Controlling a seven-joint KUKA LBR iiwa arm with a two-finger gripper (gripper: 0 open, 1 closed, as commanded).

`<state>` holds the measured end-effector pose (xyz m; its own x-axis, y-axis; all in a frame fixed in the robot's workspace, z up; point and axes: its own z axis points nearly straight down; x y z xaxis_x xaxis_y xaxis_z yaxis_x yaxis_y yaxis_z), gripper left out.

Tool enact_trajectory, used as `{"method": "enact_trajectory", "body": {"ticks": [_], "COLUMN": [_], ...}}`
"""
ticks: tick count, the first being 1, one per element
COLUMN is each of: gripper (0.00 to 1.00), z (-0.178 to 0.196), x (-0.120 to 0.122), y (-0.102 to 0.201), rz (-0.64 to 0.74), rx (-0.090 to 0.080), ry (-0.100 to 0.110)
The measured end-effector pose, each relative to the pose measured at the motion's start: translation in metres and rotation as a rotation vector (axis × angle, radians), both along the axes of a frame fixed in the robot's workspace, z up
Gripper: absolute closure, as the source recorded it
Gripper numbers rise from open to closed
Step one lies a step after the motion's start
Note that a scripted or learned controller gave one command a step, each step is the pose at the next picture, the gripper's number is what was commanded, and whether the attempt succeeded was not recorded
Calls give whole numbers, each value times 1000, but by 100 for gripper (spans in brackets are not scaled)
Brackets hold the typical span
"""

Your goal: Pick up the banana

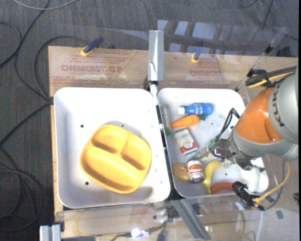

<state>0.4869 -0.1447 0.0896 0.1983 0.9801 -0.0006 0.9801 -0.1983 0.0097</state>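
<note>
whether the jaws stand wide, narrow or closed on something cannot be told from this view; the gripper (221, 153) is a dark cluster of metal under the orange-banded wrist, low over the near right part of the right-hand shallow white bin (165, 134).

the yellow curved banana (210, 172) lies near the front edge of that bin, just beside and a little in front of the gripper, its upper end reaching under the dark hardware. touching or nearly touching its lower end is a red rounded object (221, 187) at the bin's front wall. just left of the banana stands a small can with a red and white label (194, 170), and left of that a brownish flat item (180, 172), too blurred to name.

farther back lie a small white and red carton (186, 141), then an orange carrot (185, 121), then a blue and white bottle (197, 109) on its side near the rear wall.

the grey arm with the orange band (261, 122) comes in from the right over the bin's right rim.

the left-hand white bin (70, 114) holds a large yellow plastic divided tray (116, 157), turned at a slant, well apart from the banana.
</note>
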Motion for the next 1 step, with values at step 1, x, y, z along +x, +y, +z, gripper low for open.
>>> {"method": "enact_trajectory", "body": {"ticks": [1], "gripper": [100], "z": [8], "x": [1], "y": [2], "rz": [1], "rx": [4], "ry": [1]}}
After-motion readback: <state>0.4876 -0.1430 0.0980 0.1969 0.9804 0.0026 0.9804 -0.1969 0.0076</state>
